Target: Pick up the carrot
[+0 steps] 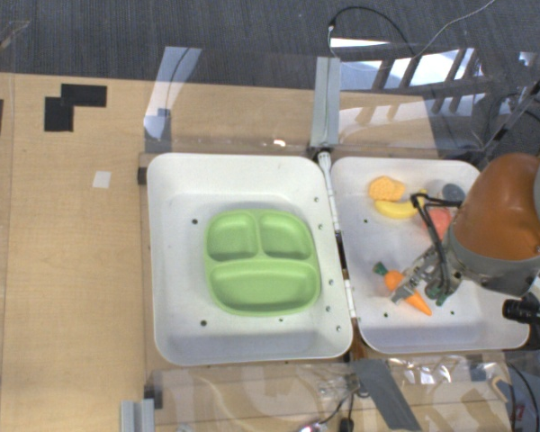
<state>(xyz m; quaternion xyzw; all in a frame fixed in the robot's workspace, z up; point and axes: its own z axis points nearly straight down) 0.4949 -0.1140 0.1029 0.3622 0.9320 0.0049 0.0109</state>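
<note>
Beneath me the wooden bench (pixel 63 241) carries two shallow white bins side by side. The left bin (pixel 175 241) holds a green plate (pixel 262 261) with three compartments. My arm (pixel 504 214), grey with its orange band, reaches in from the right over the right bin (pixel 364 318). My pincer (pixel 425 282) is down at the near middle of that bin, right at the carrot (pixel 407 293), which lies tilted with its green top pointing far-left; whether my pincer is apart, together or clamped on it, I cannot tell. Farther back lie a yellow banana (pixel 394 209), an orange fruit (pixel 386 188) touching it, a red item (pixel 439 223) and a grey piece (pixel 452 192). I can read no writing or labels anywhere.
</note>
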